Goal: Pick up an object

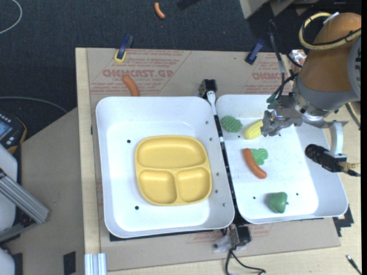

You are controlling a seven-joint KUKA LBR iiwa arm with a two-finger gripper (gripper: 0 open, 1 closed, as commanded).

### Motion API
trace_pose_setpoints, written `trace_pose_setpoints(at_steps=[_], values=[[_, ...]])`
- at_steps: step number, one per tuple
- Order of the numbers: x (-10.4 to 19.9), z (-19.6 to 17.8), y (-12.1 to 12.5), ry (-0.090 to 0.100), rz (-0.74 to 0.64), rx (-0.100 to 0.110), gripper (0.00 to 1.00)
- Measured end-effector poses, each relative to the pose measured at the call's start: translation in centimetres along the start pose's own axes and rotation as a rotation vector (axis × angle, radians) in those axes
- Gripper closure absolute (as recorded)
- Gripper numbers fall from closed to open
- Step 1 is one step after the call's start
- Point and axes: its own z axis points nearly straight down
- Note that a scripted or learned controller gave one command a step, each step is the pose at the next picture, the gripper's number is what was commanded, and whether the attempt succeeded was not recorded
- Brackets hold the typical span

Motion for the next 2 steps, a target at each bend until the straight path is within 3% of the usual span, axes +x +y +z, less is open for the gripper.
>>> trace_pose_setpoints(at_steps=[2], values=[[6.8,-1.9,-5.5,0.000,-0.001,-0.001,1.00]])
